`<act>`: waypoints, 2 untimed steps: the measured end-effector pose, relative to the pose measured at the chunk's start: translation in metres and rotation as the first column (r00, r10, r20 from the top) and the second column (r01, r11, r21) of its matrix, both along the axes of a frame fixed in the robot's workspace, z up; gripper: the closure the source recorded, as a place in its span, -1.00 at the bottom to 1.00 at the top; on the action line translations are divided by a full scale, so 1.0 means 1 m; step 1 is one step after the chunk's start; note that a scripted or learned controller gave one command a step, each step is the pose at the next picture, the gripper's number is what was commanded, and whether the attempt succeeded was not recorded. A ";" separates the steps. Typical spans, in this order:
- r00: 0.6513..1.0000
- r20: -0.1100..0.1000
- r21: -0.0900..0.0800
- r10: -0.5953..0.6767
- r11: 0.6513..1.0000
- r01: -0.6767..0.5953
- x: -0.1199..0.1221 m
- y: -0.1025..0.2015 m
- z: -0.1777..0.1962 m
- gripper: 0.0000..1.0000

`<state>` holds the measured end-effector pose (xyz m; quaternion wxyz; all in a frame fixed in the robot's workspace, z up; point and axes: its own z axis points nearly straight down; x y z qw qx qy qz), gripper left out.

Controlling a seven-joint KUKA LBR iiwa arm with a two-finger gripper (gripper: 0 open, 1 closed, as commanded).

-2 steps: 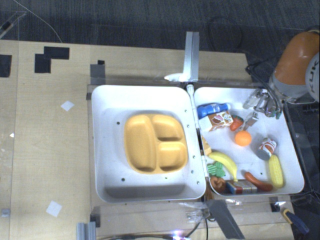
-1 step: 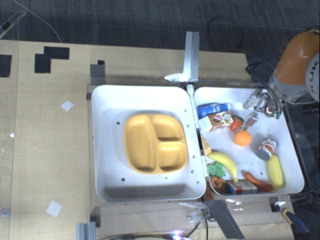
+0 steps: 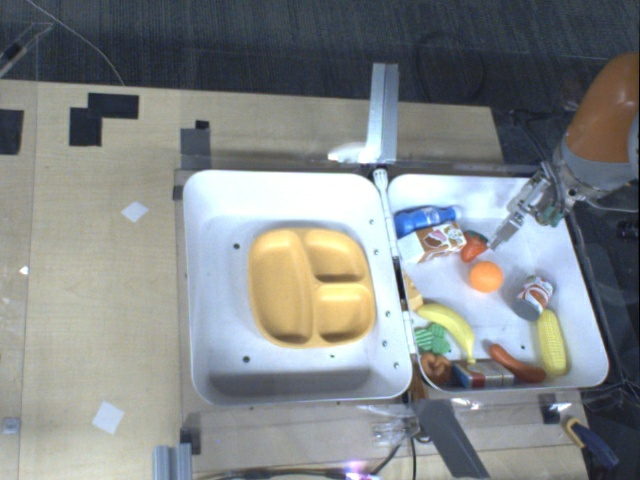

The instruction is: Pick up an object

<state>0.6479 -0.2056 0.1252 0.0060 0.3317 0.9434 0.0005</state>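
The gripper (image 3: 505, 230), seemingly empty near the right bin's (image 3: 590, 313) far edge, should be centred over the orange ball (image 3: 486, 277); finger state cannot be told.

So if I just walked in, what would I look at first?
Probably the big yellow tray with three sections, sitting alone in the left bin. Next, the jumble of toy food in the right bin: an orange ball, a banana, corn. The gripper reaches in from the right above them.

A pale wooden bench top (image 3: 90, 298) is seen under even light, marked with black squares (image 3: 100, 116) at its far left. Beyond it, dark ribbed carpet (image 3: 300, 18) is laid.
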 end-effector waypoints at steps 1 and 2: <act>0.931 -0.002 0.004 -0.365 0.931 0.365 -0.005 0.000 -0.006 -1.00; 0.814 -0.004 0.006 -0.581 0.814 0.581 -0.025 0.000 0.010 -1.00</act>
